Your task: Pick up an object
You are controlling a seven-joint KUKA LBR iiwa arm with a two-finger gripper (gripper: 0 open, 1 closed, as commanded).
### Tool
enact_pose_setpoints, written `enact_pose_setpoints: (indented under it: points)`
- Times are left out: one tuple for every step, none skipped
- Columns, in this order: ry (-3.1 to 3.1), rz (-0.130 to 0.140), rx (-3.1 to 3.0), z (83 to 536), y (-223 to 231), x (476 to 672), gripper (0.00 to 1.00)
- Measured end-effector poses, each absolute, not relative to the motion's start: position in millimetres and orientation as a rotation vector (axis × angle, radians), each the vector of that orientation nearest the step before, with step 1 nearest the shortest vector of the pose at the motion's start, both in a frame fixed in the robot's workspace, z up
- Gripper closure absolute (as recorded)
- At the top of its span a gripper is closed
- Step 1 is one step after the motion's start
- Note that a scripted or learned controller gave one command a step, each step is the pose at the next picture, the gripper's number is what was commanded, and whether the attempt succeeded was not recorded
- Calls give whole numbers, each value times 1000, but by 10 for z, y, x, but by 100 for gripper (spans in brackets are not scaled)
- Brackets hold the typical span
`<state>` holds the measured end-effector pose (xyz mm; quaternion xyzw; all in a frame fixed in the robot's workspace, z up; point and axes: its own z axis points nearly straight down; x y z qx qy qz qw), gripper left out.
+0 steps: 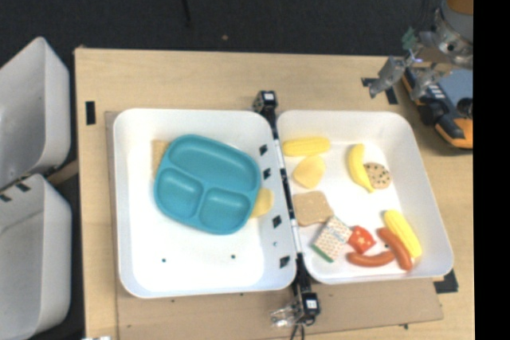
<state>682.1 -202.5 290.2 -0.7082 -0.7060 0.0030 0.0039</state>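
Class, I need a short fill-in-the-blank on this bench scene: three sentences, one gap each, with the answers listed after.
1. The blue divided plate lies in the ____ bin.
2. The cookie touches a ____.
3. The gripper is outside the bins, beyond the far edge of the ____ bin.

Missing words: left; banana; right

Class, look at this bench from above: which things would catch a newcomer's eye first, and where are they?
The big teal divided plate dominates the left bin, lying tilted. The right bin holds a scatter of bright toy food: a banana, a hot dog, a slice of toast. The gripper hangs beyond that bin's far right corner.
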Motion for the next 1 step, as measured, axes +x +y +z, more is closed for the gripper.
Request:
enact_pose_setpoints:
  points:
    - [-2221,-1,-2224,2974,-2020,6838,0]
